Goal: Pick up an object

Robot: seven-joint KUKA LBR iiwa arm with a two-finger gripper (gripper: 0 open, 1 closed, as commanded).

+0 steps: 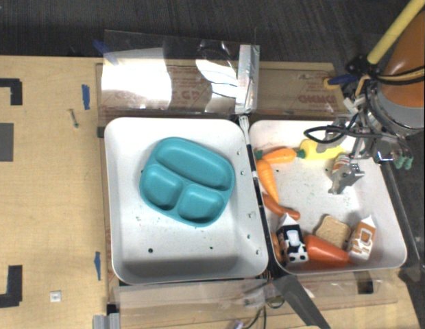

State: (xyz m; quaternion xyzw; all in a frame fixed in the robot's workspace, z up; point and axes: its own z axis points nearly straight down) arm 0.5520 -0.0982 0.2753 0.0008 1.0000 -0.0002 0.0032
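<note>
The right bin [394, 211] holds several toy foods. Two orange carrots [269, 173] lie at its left wall, and a yellow piece [321, 149] sits near the back. Along the front are a black-and-white carton [293, 242], a red-orange pepper [327, 251], a tan bread slice [334, 229] and an orange-and-white carton [362, 241]. My gripper [343, 178] hangs over the middle-right of this bin, just right of the yellow piece and above bare bin floor. It touches none of the toys.
The left bin [123, 204] carries a teal divided plate [187, 180]. A clear plastic sheet and a taped strip [247, 77] stand behind the bins. Cables and the arm's wrist [397, 108] crowd the right bin's back right corner.
</note>
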